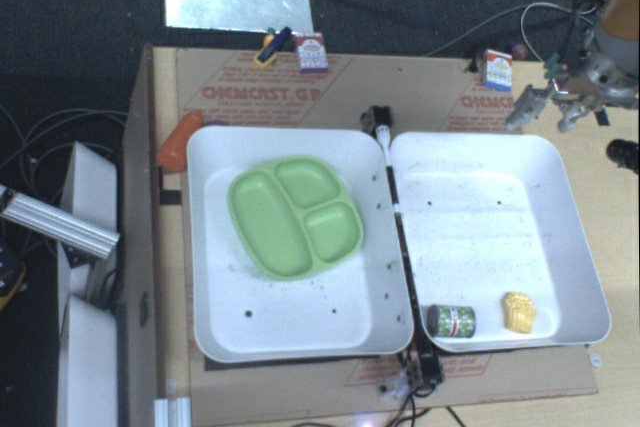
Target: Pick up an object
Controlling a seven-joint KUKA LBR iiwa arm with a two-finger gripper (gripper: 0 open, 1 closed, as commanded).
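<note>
Bench (260, 95): you are looking down on a brown board that carries two shallow white bins side by side.
Left bin (215, 215): it holds a green plate.
Right bin (480, 215): its floor is mostly bare; two small things lie along its near edge.
Arm (615, 15): it comes in at your upper right, above the bench's far right corner, outside the right bin.
Green plate (295, 215): three compartments, lying flat in the middle of the left bin.
Gripper (545, 105): it hangs just beyond the right bin's far right corner; its two fingers stand apart and nothing sits between them.
Can (452, 320): green, on its side in the right bin's near left corner.
Yellow piece (518, 311): a small ridged lump near the can, to its right, not touching it.
Small boxes (312, 52): one stands on the bench's far edge, another beside the gripper.
</note>
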